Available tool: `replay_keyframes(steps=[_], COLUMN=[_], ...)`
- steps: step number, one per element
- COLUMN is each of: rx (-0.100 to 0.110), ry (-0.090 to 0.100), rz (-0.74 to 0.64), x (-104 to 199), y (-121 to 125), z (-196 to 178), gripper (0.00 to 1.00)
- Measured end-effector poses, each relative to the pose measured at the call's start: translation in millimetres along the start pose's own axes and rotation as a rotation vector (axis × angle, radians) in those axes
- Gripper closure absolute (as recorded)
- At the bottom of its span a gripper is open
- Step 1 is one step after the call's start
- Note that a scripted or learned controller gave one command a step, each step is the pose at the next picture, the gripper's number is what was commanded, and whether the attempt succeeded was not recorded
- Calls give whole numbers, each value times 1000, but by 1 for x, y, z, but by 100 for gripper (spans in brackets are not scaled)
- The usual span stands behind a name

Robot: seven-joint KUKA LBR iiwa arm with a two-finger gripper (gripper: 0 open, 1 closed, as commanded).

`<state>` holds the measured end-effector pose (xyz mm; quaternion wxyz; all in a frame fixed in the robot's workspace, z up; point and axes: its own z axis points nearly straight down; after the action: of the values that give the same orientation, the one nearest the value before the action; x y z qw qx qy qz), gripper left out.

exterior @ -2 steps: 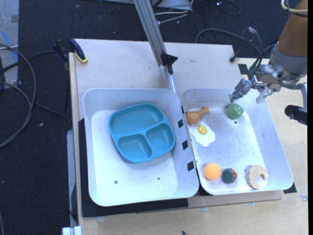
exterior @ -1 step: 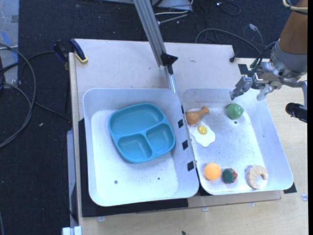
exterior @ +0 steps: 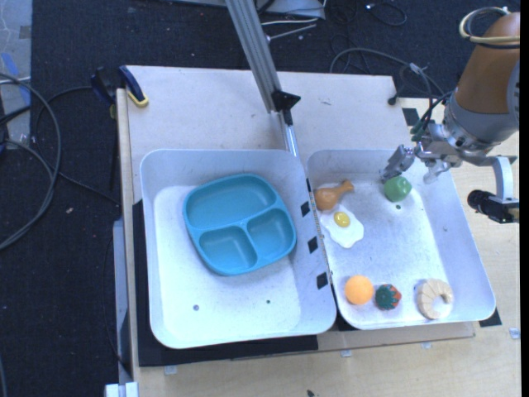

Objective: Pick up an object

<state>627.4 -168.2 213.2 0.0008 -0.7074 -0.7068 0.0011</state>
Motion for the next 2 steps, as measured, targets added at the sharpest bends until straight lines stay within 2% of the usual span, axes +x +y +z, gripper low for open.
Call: replay_keyframes(steps=[1, 2], rx=[2, 2], ry=[1, 1], rz=[0, -3], x=[-8, 2], y=[2, 1], z=[60, 119], gripper=[0, 0])
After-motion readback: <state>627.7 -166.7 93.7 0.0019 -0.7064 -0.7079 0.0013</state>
